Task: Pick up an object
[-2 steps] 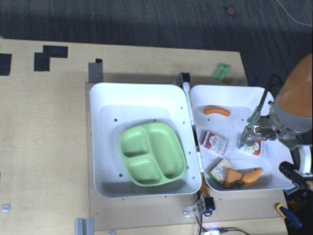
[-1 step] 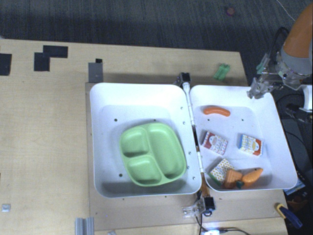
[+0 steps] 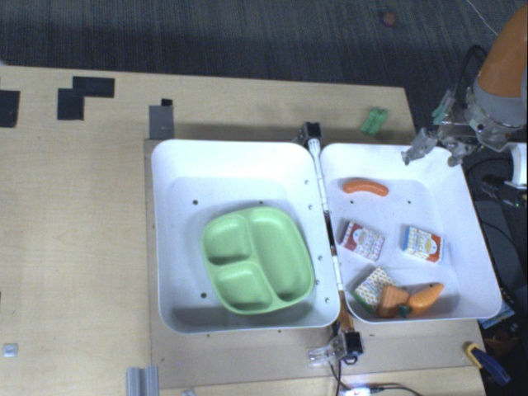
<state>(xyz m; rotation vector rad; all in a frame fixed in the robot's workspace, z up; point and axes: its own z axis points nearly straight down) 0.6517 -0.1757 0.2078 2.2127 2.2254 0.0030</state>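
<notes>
A: Where's the two-finger gripper (image 3: pixel 431 145)?

B: Upper right of the frame, over the right-hand white bin (image 3: pixel 462 221)'s top rim, fingers spread, nothing between them.

A: Best target?

B: The orange plastic hot dog (image 3: pixel 365 187), just below-left (it lies apart from the rest). Descend squarely and close across its narrow width.

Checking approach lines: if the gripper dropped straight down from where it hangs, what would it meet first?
Probably the right bin's bare floor near its far rim; the gripper looks open. The sausage lies off to the side. Depth is unclear.

Rt bin: hot dog (image 3: pixel 365 187) at rear; two cartons (image 3: pixel 362 240) (image 3: pixel 421 243) mid; carrot (image 3: pixel 425 296) front.
</notes>
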